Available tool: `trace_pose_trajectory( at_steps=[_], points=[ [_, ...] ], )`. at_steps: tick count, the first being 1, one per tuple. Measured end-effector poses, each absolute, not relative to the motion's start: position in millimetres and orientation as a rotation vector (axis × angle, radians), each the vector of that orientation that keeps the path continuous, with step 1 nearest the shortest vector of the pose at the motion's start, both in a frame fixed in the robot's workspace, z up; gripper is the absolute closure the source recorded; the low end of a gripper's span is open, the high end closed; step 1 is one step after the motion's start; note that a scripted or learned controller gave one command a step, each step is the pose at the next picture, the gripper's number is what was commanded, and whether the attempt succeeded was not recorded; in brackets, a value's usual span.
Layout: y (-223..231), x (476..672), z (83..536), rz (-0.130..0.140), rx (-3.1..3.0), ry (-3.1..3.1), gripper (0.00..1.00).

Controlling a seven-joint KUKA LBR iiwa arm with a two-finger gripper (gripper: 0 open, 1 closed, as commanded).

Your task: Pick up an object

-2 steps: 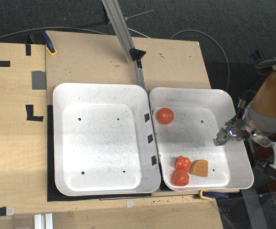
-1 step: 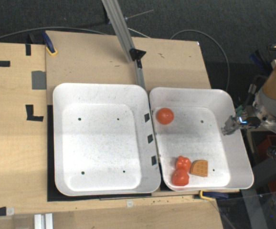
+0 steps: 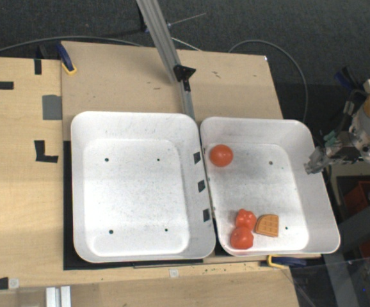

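Note:
In the right bin (image 3: 313, 190) a round orange-red ball (image 3: 221, 155) lies near the upper left corner. A red, lumpy pepper-like toy (image 3: 242, 229) sits at the front of the same bin, touching a small tan waffle-like piece (image 3: 267, 225) on its right. My gripper (image 3: 317, 161) hangs at the right rim of the right bin, well apart from all three objects, with nothing seen in it. Its fingers are too small and blurred to read.
The left bin (image 3: 82, 171) stands beside the right one on the wooden bench. A slanted metal pole (image 3: 162, 34) runs from the top of the view down to the gap between the bins. Cables lie behind the bench.

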State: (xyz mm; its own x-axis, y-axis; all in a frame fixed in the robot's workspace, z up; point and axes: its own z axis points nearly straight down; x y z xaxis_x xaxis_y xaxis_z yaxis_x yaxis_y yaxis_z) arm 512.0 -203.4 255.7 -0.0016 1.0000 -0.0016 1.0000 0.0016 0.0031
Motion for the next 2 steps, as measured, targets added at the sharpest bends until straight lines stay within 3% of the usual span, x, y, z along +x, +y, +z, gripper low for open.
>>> trace_pose_trajectory(
  at_steps=[2],
  points=[
    [-105, 548.4, 247, -0.001, 2.217, 2.229, 1.0]
  ],
)
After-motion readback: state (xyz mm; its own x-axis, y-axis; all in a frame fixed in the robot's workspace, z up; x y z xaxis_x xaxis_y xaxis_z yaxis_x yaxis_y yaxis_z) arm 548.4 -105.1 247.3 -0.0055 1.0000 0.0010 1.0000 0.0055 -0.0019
